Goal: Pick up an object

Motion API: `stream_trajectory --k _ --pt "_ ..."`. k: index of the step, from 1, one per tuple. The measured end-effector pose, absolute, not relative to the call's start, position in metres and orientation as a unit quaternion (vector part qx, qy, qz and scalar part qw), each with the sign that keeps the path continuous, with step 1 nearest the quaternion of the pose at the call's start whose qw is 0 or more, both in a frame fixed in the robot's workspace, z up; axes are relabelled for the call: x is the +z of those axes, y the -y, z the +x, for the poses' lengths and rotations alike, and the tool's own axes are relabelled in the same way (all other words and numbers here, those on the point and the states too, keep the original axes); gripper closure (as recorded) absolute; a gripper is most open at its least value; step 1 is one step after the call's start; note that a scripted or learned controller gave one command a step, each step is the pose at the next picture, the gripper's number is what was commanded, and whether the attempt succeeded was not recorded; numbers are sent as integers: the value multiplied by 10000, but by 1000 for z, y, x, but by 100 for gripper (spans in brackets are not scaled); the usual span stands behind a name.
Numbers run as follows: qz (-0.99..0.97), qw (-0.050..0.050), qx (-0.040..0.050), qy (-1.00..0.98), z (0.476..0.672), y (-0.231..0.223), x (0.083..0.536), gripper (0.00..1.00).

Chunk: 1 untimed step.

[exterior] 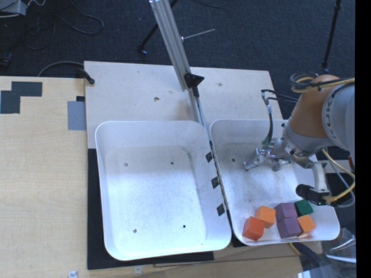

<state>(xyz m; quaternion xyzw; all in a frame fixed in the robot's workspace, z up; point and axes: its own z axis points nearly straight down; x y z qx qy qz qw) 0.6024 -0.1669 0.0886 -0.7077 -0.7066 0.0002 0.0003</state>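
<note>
Pincer (250,164): metal, two-finger, at the end of the grey arm (342,117) with its orange band (307,112). It hangs low over the bare far part of the right bin (232,133), pointing left. Whether its fingers are spread or pressed together cannot be told from this angle; nothing shows between them.

Blocks, loose, clustered in the near right corner of the same bin:
- red-orange block (253,228), nearest and leftmost of the group
- orange block (265,215), just beside it on the far side
- two purple blocks (287,219), touching, in the middle
- green block (304,207), far right of the cluster
- small orange block (306,224), at the right edge, just beside the purple pair

Left bin (152,190): white, shallow, speckled floor.

Progress, as judged: no block lifted or gripped. The pincer sits apart from the cluster, on its far side. Left to do: travel toward the near corner, settle over one block, close, raise. The tight packing looks likely to hinder a clean grasp.
</note>
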Motion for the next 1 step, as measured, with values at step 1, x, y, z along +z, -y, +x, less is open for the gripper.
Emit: stream_trajectory --k 1 --pt "-7059 -21 -6 7084 658 199 91 0"
